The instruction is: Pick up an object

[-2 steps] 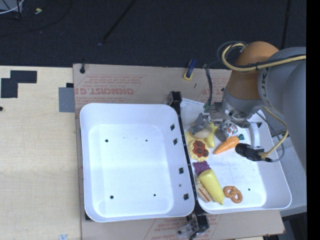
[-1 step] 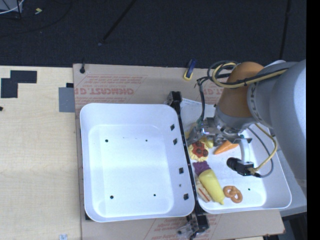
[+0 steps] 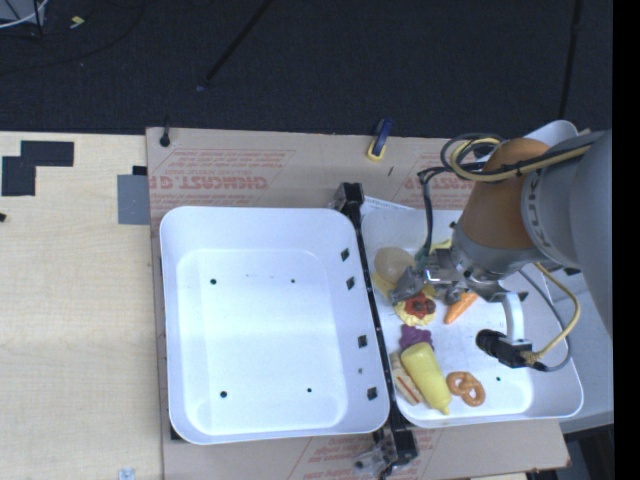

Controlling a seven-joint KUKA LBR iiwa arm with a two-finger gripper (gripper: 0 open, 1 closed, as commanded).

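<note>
Two bins are sitting side by side on the table (image 3: 80,298). The left bin (image 3: 262,323) is lying centre frame. The right bin (image 3: 540,393) is holding a pretzel (image 3: 466,387) at lower right, a carrot (image 3: 459,307) above it.

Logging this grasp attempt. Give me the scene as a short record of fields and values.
arm: reaches in from the right, over the right bin
end effector: low among the toys at that bin's left side
grip state: cannot tell
right bin contents: yellow bottle, pretzel, carrot, round red-and-yellow toy, pale round toy
left bin: white, beside the right one
</note>
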